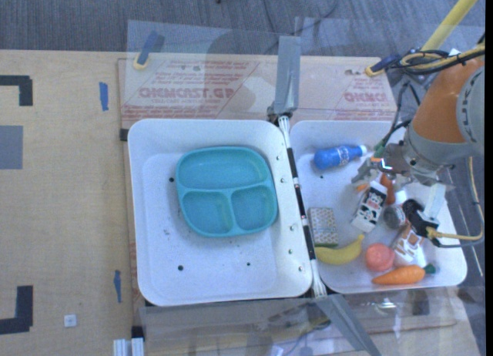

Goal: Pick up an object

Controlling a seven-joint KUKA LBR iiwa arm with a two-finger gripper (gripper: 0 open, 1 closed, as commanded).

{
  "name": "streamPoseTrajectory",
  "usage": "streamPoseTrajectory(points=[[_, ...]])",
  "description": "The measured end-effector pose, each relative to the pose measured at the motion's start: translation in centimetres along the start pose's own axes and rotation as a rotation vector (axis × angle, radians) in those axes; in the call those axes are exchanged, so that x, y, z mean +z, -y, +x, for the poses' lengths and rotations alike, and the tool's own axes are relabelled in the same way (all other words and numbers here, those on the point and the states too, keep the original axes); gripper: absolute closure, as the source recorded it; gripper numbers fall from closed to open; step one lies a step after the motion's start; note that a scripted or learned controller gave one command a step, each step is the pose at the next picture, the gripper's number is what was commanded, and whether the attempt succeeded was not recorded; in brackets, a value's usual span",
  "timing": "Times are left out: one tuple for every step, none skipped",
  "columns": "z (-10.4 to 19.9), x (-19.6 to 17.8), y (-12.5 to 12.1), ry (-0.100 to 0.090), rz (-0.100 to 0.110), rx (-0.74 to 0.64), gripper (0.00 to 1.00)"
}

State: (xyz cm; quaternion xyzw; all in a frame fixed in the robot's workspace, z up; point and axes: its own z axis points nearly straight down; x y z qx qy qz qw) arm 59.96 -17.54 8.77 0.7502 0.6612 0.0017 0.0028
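Gripper (387, 181) low in right bin (454, 266), touching small milk carton (370, 206); opening of claw impossible to tell

Bright even overhead light, soft faint shadows, glare on the clear plastic sheet (231, 77), slightly soft, grainy focus

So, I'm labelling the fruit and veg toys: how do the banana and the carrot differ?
The banana is yellow and curved; the carrot is orange and nearly straight, with a green tip. The banana lies by the bin's left wall, the carrot by its front right rim. Both lie flat in the right bin.
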Motion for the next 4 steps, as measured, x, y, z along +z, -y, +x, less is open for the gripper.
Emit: streamPoseTrajectory(points=[[-0.1, -1.0, -0.1, 0.000, -0.003, 0.002, 1.00], [10.3, -9.6, -4.4, 0.001, 0.008, 0.177, 1.00], [14.9, -15.7, -5.0, 0.002, 0.008, 0.309, 1.00], [15.2, -15.9, -4.9, 0.002, 0.008, 0.355, 1.00]])
